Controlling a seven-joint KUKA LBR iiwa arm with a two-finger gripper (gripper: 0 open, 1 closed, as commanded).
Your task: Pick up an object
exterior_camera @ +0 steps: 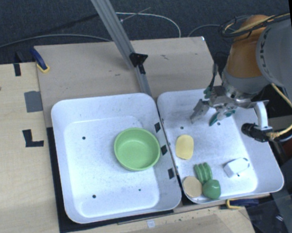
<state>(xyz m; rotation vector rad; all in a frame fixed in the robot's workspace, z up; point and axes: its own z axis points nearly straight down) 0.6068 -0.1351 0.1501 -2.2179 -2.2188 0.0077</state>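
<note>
With fingers spread and nothing between them, the gripper [206, 116] is hovering at the right bin's [261, 178] upper end, probably lining up over the yellow piece [185, 147].

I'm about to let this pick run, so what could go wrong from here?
1. The green piece, tan disc and green ball sit bunched together, so a grasp there may nudge neighbours.
2. That cluster lies near the right bin front wall, which may block the gripper.

A green bowl [136, 149] sits upright in the left bin; a yellow piece [185, 147], ridged green piece [203, 172], tan disc [192, 187], green ball [211, 189] and white block [236, 167] lie in the right.
</note>
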